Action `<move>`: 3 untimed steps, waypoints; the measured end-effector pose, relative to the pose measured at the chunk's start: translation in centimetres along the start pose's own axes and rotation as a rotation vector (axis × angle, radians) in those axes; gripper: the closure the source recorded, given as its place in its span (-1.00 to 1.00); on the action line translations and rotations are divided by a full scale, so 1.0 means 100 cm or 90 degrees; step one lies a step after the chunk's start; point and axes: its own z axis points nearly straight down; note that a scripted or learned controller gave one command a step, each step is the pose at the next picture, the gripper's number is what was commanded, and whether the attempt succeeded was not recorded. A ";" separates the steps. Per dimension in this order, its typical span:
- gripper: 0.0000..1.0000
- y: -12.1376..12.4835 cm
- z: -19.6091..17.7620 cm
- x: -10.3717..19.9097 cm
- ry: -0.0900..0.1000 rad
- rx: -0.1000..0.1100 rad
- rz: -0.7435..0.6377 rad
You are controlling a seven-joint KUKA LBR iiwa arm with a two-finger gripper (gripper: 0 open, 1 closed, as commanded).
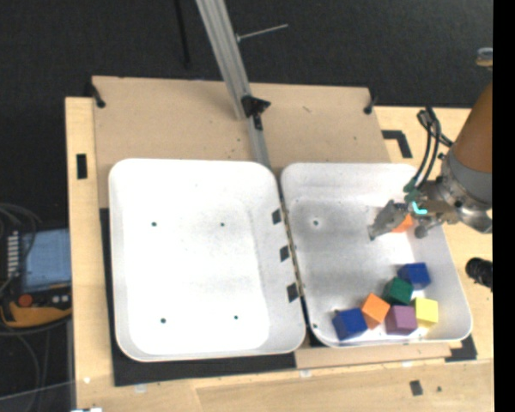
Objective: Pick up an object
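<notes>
Judging from the camera view, the orange block (pixel 402 222) looks light, rigid and smooth-faced, best pinched across two flat opposite sides. It is small and bright, lying in the right bin (pixel 343 187) above the cluster of coloured cubes (pixel 386 307). The gripper (pixel 401 221) straddles it; whether it is clamped I cannot tell.

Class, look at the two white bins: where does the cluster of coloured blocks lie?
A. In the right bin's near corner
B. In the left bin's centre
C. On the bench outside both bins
A: the coloured blocks sit bunched in the near corner of the right bin.
</notes>
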 end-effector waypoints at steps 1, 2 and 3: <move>-1.00 0.001 -0.002 0.000 0.000 -0.003 0.001; -1.00 0.002 0.049 0.008 -0.002 0.001 0.005; -1.00 -0.003 0.105 -0.001 -0.002 0.000 0.003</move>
